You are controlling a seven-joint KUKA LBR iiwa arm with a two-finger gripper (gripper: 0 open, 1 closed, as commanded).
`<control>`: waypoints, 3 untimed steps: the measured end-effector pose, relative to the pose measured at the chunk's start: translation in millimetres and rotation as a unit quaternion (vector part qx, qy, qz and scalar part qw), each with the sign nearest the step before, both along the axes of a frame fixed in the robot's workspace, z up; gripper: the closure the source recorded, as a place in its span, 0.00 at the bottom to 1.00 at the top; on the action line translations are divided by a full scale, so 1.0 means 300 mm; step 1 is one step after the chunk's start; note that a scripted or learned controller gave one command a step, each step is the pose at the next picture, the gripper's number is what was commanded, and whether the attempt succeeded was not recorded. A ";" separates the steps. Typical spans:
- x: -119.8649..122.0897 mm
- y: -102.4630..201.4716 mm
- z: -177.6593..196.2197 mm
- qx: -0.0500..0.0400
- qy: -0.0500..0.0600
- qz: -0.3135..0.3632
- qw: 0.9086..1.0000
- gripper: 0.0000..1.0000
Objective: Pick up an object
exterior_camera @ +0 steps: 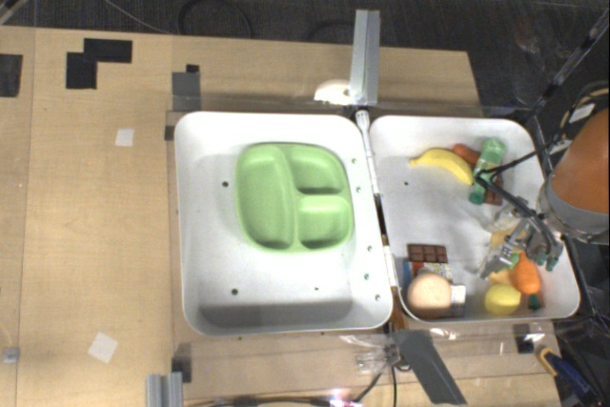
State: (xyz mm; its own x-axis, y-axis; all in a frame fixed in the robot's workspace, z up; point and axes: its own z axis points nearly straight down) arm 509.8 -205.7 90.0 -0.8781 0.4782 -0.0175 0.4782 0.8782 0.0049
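Note:
The right bin (426, 213) holds several small items. A yellow banana (446, 163) lies at the back beside a green bottle (486, 169) and a red piece (464, 152). A brown chocolate bar (427, 254) and a pale round fruit (430, 294) sit at the front left. At the front right are a yellow lemon (503, 298) and an orange carrot (525, 276). My gripper (507, 248) hangs low over the bin's right side, just above the carrot and lemon. Cables and the wrist hide its tips.
The left bin (205, 234) carries a green divided plate (291, 195) near its middle. A grey metal post (365, 57) stands behind the seam between the bins. The arm's orange band (583, 176) overhangs the right bin's right wall.

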 end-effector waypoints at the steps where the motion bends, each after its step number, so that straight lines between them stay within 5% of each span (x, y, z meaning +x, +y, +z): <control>1: 0.017 -0.001 0.043 -0.003 -0.008 0.003 1.000 1.00; 2: 0.017 0.000 0.042 -0.003 -0.007 0.003 1.000 0.00; 3: -0.009 0.002 0.000 0.000 0.000 0.002 1.000 0.00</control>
